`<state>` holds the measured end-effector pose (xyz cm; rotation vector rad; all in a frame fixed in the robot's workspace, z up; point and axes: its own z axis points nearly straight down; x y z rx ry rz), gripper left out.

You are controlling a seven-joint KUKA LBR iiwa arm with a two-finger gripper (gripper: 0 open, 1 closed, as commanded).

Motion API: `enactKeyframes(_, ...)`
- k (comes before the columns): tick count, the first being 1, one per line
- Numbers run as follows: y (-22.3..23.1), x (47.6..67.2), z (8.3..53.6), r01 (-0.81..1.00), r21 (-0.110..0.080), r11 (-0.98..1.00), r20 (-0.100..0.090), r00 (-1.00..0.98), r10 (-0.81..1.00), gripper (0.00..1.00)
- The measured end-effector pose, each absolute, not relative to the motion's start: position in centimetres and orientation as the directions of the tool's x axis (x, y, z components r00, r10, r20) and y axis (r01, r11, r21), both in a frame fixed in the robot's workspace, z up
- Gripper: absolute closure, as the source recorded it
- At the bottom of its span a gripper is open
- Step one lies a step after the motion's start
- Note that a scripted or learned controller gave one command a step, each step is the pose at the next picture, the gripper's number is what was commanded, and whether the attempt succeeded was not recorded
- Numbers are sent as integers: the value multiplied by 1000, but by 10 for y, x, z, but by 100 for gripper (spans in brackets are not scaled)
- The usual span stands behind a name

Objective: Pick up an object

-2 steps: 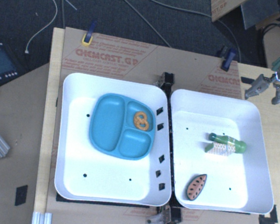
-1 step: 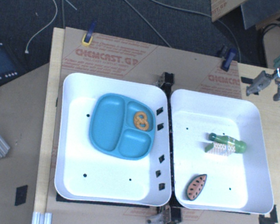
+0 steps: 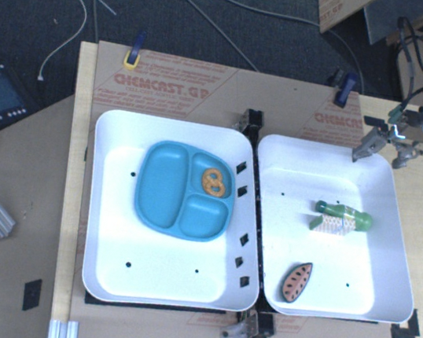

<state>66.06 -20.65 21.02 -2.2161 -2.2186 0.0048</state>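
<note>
My gripper [image 3: 384, 151] hangs above the far right corner of the right bin [image 3: 307, 165], its two fingers spread open with nothing between them. In that bin lies a green bottle-shaped toy [image 3: 340, 219] with a white ribbed middle, on its side near the centre right. Closer to the front edge rests a watermelon slice toy [image 3: 296, 281], pinkish with dark seeds. The left bin [image 3: 104, 243] holds a blue divided plate [image 3: 184, 190] with a small pretzel [image 3: 213, 181] in its upper right compartment.
A row of black clips [image 3: 244, 241] runs along the divider between the bins. Blue clamps [image 3: 135, 54] grip the bench's far edge. Cables trail over the dark floor beyond, and a cardboard box [image 3: 341, 6] sits at the top.
</note>
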Motion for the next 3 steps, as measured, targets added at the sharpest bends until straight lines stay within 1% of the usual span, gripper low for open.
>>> enactKeyframes(1, -203, 666, 167, 1000, -4, 2, 1, -2, 1000, 0)
enactKeyframes(2, -196, 664, 105, 1000, -6, 2, 2, -2, 1000, 0)
enactKeyframes(3, -196, 666, 122, 1000, 3, 3, -1, -3, 1000, 100)
